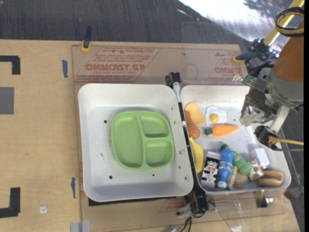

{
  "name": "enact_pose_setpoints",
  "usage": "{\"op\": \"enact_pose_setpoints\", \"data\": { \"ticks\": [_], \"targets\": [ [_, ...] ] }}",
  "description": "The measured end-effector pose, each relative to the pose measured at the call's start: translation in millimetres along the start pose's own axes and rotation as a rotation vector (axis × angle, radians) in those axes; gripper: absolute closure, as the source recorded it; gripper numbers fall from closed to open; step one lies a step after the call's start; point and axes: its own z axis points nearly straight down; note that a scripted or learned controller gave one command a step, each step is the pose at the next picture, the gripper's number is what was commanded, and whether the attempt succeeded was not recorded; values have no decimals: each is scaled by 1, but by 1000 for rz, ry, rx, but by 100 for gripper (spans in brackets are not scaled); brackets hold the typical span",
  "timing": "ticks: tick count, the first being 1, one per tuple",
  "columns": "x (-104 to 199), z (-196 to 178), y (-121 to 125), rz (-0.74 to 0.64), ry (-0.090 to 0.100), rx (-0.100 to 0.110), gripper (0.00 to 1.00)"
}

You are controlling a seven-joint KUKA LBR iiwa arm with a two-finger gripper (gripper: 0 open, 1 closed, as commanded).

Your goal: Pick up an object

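**Gripper poised over the right bin's upper right, toys crowded below**

The grey arm with its orange band [292, 62] enters from the right of the frame, and its two-finger gripper [251, 116] hangs over the upper right part of the shallow white right-hand bin [227, 92]. The metal fingers [245, 115] point downward; whether they are parted or closed cannot be told, and nothing is visibly caught between them.

Just left of the gripper lies an orange plastic carrot with a green tip [223, 129], and above it a white fried-egg toy with a yellow yolk [215, 115]. An orange-and-peach rounded piece [193, 117] sits against the bin's left wall, with a yellow banana [197, 154] further down that wall. The lower edge of the bin is packed: a black-and-white carton [209, 168], a blue bottle with a green cap [225, 166], a green bottle [243, 166], a small white block [260, 156] and a brown bread-like roll [270, 179]. Bare floor remains in the bin's middle right and along its upper edge.

The left-hand white bin [91, 129], in the centre of the frame, holds a light green divided plastic tray [142, 139], with open floor around all its sides.
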Motion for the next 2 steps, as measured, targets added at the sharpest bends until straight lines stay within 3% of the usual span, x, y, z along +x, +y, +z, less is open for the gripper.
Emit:
{"op": "enact_pose_setpoints", "data": {
  "ticks": [1, 2],
  "targets": [
    [0, 0, 0, -1, -1, 1, 0],
    [26, 167, 35, -33, 1, -3, 0]
  ]
}}
